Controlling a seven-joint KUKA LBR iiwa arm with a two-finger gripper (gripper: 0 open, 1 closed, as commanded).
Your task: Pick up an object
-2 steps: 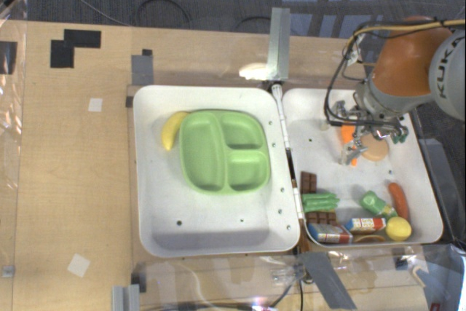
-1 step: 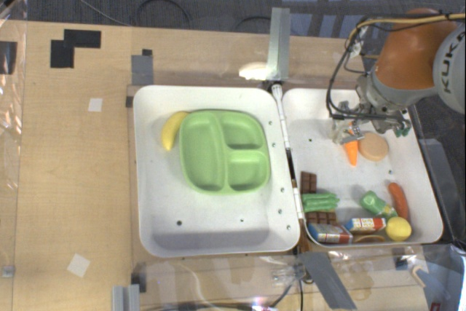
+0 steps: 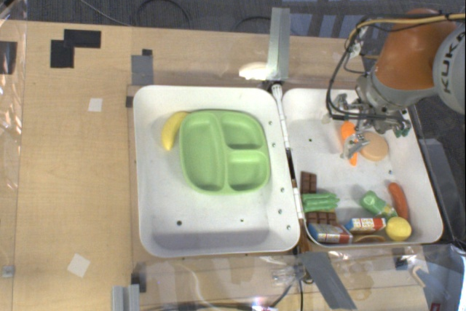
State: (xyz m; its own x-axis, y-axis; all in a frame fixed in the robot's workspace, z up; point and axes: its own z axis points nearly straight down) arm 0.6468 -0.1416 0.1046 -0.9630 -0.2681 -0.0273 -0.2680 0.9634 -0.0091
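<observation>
Right bin: near edge is crowded with a lemon, hot dog and chocolate bar. Further back, the gripper hangs over an orange carrot, next to a tan disc. Can't tell if it's gripping. Left bin has a green tray and banana.

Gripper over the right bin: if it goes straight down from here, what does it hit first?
Most likely the orange carrot-like piece right under the gripper, beside the tan round disc. Depth is hard to judge from above; the gripper may already be touching it.
</observation>
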